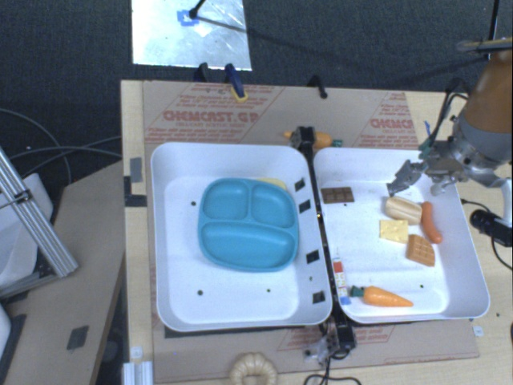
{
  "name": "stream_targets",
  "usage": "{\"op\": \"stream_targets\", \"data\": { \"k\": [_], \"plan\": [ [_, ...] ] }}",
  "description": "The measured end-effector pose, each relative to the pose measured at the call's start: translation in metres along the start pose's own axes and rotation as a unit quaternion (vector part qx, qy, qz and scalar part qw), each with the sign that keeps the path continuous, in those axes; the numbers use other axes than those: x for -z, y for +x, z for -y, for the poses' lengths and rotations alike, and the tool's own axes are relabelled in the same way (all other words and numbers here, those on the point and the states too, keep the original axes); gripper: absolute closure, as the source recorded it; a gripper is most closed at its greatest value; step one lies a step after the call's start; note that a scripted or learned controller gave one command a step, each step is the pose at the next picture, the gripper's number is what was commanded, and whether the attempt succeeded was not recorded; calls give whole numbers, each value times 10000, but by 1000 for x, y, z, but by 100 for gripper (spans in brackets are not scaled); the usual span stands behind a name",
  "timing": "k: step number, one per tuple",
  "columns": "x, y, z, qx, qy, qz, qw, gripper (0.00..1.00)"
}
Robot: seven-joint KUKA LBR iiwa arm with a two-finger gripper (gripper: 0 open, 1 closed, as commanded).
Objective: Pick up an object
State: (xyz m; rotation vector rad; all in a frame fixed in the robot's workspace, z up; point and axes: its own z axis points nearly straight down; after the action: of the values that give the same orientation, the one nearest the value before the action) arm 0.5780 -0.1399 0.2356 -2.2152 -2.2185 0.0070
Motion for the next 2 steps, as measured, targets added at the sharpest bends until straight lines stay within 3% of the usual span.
{"op": "stream_targets", "data": {
  "k": [1,2],
  "plan": [
    [5,0,-2,9,-45,7,10000,0],
    [-52,-1,7,-2,-21,4,10000,0]
  ]
}}
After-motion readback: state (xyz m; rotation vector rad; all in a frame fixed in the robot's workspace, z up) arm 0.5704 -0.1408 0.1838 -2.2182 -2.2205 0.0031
